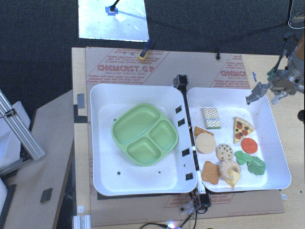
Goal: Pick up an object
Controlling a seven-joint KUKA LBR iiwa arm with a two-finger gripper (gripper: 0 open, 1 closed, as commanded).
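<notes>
You had the gripper (265,93) at the far right corner of the right bin (276,142), its two fingers spread apart and nothing between them. The toy food lay in that bin, apart from the gripper: a pizza slice (242,128), a red disc (249,145), green leaves (252,162), a cookie (224,151), and a patterned block (211,118) whose print was too small to read. The left bin (102,128) held a green divided plate (144,134). The brown board (125,66) under the bins read "CHEMCAST GP" in red, as far as the blur allowed.
</notes>
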